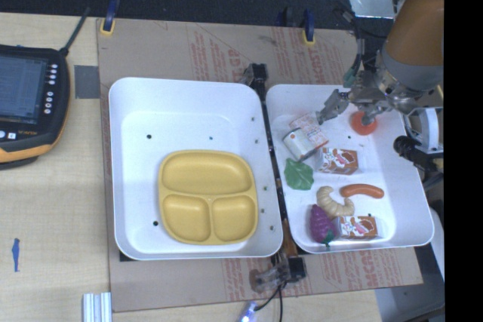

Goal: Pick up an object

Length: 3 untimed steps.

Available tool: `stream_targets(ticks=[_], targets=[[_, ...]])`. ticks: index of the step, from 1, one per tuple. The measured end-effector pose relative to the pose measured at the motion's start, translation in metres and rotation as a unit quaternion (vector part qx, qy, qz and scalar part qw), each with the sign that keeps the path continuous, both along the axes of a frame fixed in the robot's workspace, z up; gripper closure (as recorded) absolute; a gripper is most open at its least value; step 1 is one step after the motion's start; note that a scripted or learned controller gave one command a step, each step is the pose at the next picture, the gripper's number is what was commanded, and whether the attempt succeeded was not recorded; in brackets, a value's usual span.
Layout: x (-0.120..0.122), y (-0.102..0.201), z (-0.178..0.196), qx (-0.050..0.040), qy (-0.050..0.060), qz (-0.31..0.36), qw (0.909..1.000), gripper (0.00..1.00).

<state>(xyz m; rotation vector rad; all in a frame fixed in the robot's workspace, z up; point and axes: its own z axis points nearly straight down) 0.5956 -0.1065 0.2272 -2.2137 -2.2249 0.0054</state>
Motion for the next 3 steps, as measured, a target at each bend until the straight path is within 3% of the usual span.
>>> stream_targets(ticks=[1, 2, 3], targets=[[-0.068, -0.040, -0.114, 0.0000, 0.001, 0.000, 1.0000, 0.00], [-0.083, -0.071, -0.136, -0.0001, -0.001, 0.000, 1.0000, 0.00], [-0.030, -0.105, -0.135, 0.0000, -0.001, 0.000, 1.0000, 0.00]])
